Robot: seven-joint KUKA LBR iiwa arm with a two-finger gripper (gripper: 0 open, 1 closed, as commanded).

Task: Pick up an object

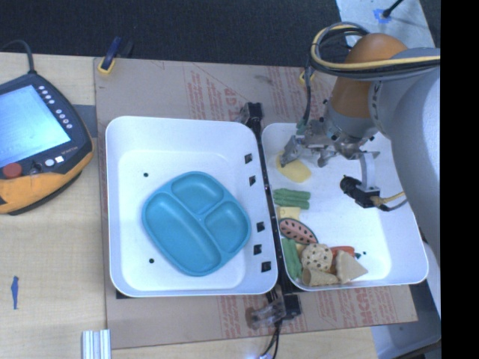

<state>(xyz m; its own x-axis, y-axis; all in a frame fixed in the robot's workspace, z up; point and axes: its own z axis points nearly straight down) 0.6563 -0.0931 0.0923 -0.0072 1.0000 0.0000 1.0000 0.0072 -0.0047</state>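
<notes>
The arm (397, 88) is reaching in from three o'clock, its hand (308, 154) hanging just above the yellow piece (296, 170); its grip I cannot tell.

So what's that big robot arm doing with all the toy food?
The arm's gripper is low in the right bin, hovering just above a pale yellow piece near the bin's top left corner. Nothing is lifted yet. More toy food, like a green bean pod and a cookie, lies along that bin's left side. The left bin holds a blue divided plate.
</notes>
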